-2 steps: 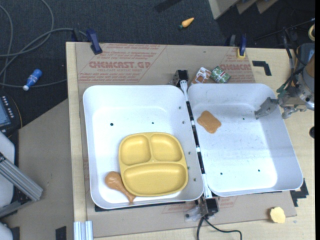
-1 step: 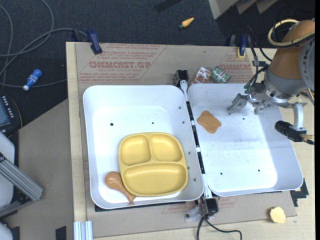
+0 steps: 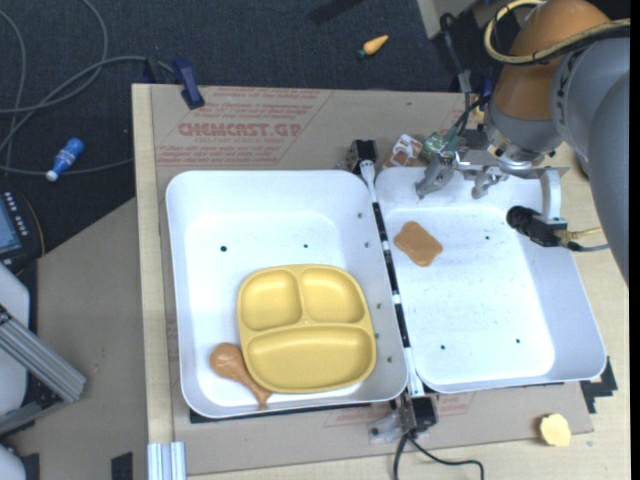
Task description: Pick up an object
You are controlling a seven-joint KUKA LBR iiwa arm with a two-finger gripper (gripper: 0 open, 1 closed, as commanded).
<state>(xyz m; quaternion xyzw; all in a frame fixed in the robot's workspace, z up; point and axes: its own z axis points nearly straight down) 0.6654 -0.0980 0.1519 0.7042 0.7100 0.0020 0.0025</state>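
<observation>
pincer hovers released over far edge of right bin, nothing gripped; brown toy piece (nearest candidate) lies below it, pickup not yet done.

Cut off by the right and top edges: most of the arm. Partly tucked under the yellow tray, far left of the fingers: the tan drumstick toy. Too small to identify: the cluttered item just left of the fingers. Clipped at the left edge: a dark device.
</observation>
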